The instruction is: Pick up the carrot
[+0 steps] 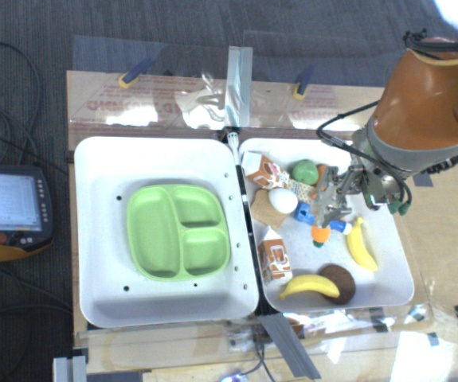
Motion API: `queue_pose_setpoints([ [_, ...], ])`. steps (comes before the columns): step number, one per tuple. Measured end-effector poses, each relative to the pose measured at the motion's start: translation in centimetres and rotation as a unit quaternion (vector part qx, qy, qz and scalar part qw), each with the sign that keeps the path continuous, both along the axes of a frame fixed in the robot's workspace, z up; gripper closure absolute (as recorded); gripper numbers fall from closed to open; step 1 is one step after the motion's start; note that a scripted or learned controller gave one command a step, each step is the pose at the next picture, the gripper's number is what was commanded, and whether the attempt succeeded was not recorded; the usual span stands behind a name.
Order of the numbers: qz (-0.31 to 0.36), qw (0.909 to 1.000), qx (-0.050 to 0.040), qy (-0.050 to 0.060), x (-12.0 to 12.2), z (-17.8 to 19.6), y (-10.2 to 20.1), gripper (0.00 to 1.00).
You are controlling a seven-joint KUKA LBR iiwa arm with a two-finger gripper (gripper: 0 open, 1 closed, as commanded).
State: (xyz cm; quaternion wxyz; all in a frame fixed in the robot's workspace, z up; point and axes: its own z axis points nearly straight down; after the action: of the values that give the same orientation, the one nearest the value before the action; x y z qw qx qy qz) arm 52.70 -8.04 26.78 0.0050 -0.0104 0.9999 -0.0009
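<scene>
Near edge, right bin (396, 281): a banana (308, 288) lies against a brown round thing (342, 279), w/ a small brown carton (274, 259) just left by the divider. A 2nd banana (362, 246) lies upright-ish along the right side.

Mid bin: the carrot (320, 234), a small orange stub w/ a bit of green at its low end, sits touching a blue piece (338, 226), another blue bit (305, 212) just left. The gripper (334, 205) hangs right over it, tips at or just above the carrot's top. Fingers look a little apart, w/ nothing visibly clamped btwn them; the carrot appears to rest on the bin floor.

Further back: white egg (283, 200), a brown-white packet (267, 173), a green ball-like thing (304, 171). Arm (420, 102) comes in from the right, orange band big in view.

Left bin (101, 165) holds a green tray (179, 231) w/ 3 sections. A pendant (9, 213) sits off to the far left on the floor.

Step, as I judge: final approach/descent for the grasp, not yet closed. Next move calls for a straight drop so the fingers straddle the stub, not the blue piece, then close & lift. Risk: clutter is tight, so the blue piece may get pinched or the carrot nudged aside.

Writing: carton & packet carry print, but too small to read. Pendant screen text also unreadable.
</scene>
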Motion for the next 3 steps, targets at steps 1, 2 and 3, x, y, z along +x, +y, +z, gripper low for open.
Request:
queue_pose_setpoints([
  [1,0.000,1.0000,0.0006,0.005,-0.2,-0.5,0.0,0.00],
  [2,-0.055,0.9985,0.0021,0.011,-1.4,-13.1,-1.3,0.00],
  [3,-0.055,0.9985,0.0006,-0.004,-2.8,-16.4,-1.7,0.00],
])
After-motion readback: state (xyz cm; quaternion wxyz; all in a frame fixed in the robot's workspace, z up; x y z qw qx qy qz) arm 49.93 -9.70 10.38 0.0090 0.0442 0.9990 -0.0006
